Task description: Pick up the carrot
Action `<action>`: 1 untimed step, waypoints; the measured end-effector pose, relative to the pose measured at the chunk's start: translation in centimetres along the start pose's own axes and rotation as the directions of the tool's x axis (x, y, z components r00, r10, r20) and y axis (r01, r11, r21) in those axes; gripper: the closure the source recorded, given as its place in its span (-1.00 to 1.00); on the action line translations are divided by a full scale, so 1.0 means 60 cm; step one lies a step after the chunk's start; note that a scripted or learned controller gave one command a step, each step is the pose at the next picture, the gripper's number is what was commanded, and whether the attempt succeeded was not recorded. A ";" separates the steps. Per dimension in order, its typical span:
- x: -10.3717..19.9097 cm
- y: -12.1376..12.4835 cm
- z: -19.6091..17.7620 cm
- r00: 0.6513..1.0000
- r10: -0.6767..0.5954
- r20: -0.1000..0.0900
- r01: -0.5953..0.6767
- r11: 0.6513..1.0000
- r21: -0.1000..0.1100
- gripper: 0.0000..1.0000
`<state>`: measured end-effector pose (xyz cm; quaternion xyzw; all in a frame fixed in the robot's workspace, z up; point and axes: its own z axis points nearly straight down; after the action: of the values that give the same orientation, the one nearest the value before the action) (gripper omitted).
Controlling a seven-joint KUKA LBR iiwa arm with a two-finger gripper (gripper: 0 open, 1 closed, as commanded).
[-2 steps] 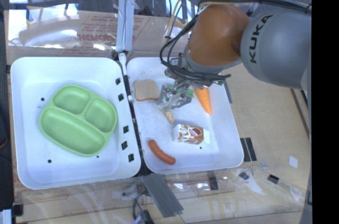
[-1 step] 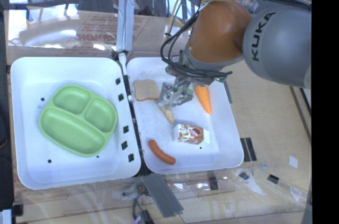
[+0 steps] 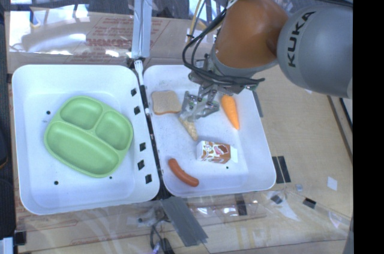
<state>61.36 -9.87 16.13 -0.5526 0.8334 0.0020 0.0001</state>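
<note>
Not yet picked: carrot (image 3: 230, 111) lying just right of gripper (image 3: 201, 104); grip state impossible to tell.

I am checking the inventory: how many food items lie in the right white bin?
5: slice of bread upper left, pale wedge under the gripper, orange carrot right, small carton below, red sausage lowest. The arm may hide more.

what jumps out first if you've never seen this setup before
The big grey arm with its orange band dominates the upper right, its metal two-finger gripper reaching down into the right white bin. The small orange carrot lies just to the gripper's right in that bin. In the left white bin sits a bright green three-compartment plastic plate.
</note>
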 end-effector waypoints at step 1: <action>-0.013 -0.081 0.095 0.989 -0.151 0.000 0.151 0.988 0.021 1.00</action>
<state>66.12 -11.03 10.41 -0.6141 0.7892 -0.0065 0.0068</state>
